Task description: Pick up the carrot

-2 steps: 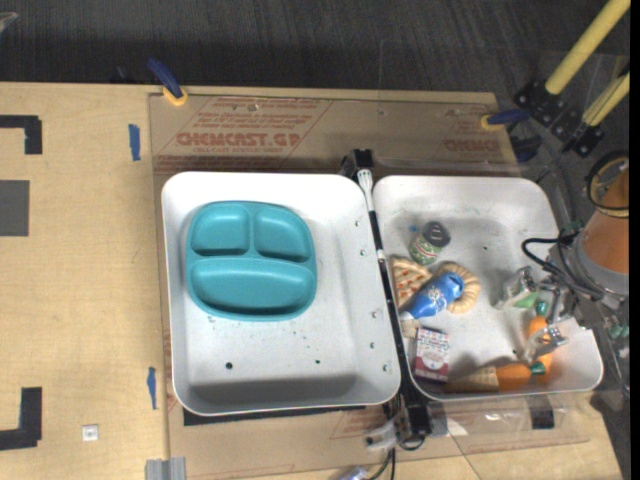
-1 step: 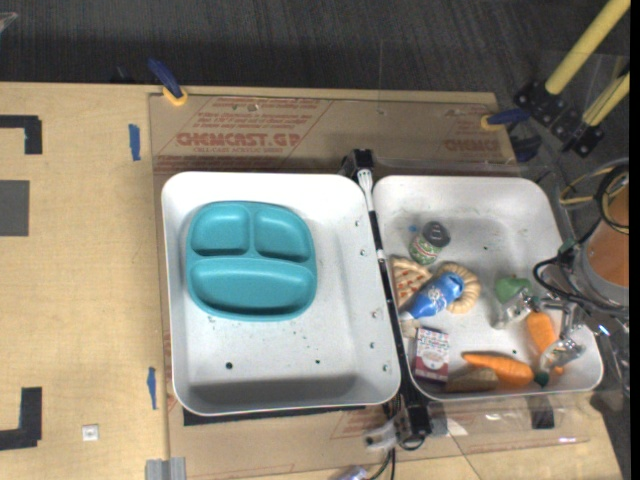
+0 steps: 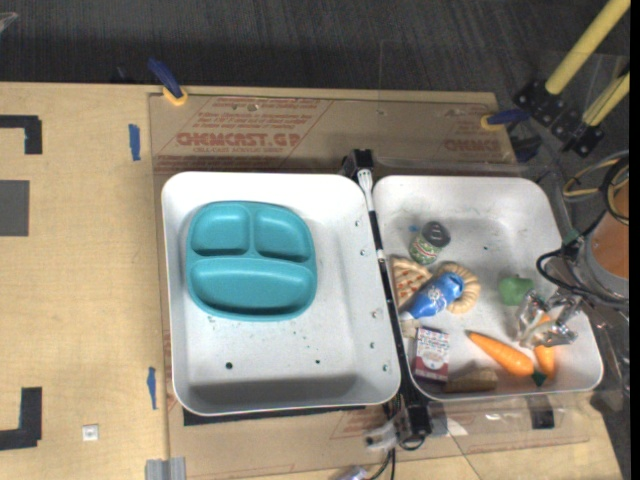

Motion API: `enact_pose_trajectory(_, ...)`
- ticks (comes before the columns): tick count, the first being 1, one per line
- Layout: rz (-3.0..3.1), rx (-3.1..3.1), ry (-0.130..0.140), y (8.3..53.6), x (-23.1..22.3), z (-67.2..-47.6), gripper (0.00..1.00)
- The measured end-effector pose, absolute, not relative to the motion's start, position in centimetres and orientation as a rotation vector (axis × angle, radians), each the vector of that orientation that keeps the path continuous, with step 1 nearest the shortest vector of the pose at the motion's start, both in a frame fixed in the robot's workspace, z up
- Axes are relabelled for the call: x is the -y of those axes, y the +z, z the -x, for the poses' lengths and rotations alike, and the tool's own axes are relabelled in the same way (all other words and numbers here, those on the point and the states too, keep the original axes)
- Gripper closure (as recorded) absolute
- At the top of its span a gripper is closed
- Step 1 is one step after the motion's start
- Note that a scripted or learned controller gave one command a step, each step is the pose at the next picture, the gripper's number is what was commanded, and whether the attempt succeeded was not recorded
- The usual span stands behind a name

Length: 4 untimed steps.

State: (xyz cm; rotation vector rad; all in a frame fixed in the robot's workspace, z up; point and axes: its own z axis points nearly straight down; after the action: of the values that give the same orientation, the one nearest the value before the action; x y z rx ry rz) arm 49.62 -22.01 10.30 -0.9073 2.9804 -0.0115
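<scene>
The carrot (image 3: pixel 500 354) is orange and lies flat near the front of the right bin (image 3: pixel 470 203), with its narrow tip pointing left. A small orange piece (image 3: pixel 545 358) sits against its thick right end. My gripper (image 3: pixel 545 318) hangs low over the right side of that bin, just above and to the right of the carrot's thick end. The carrot is not lifted. The arm's orange band (image 3: pixel 612 253) comes in from the right edge.
Around the carrot lie a red-and-white carton (image 3: pixel 432 353), a brown stick (image 3: pixel 470 378), a blue-wrapped item (image 3: pixel 440 293), a waffle-like piece (image 3: pixel 408 280), a small jar (image 3: pixel 433 238) and a green item (image 3: pixel 515 288). A teal divided plate (image 3: pixel 250 260) lies in the left bin (image 3: pixel 290 368).
</scene>
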Motion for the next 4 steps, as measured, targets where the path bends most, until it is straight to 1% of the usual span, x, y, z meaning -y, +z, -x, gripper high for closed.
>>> enact_pose_trajectory(1, 0.911, -2.976, -0.006, 10.3, 21.7, -49.8, 0.00)
enact_pose_trajectory(2, 1.629, -2.668, -0.013, 9.0, 19.5, -49.7, 0.00)
enact_pose_trajectory(3, 1.518, -2.713, 0.005, 9.1, 20.7, -49.2, 0.00)
enact_pose_trajectory(4, 1.766, -2.572, -0.003, 9.1, 19.8, -48.8, 0.00)
